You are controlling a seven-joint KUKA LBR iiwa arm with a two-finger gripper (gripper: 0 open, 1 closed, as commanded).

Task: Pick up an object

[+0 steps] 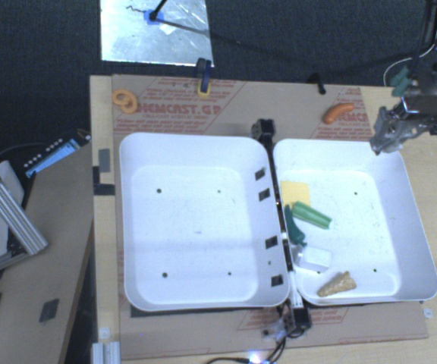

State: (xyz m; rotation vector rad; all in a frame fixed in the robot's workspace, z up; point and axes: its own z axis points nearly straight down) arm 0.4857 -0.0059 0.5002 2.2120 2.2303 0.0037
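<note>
Jaws (386, 137) hover above right bin's (400, 203) far corner, well apart from green piece (311, 216).

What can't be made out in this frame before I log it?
- Gripper: blurred and small at the right bin's upper right corner; open or shut unclear.
- Arm: cut off by the right edge.
- Dark green piece: partly under the green cylinder, pressed against the bin wall; shape unclear.
- White block: blends into the bin floor; outline faint.
</note>
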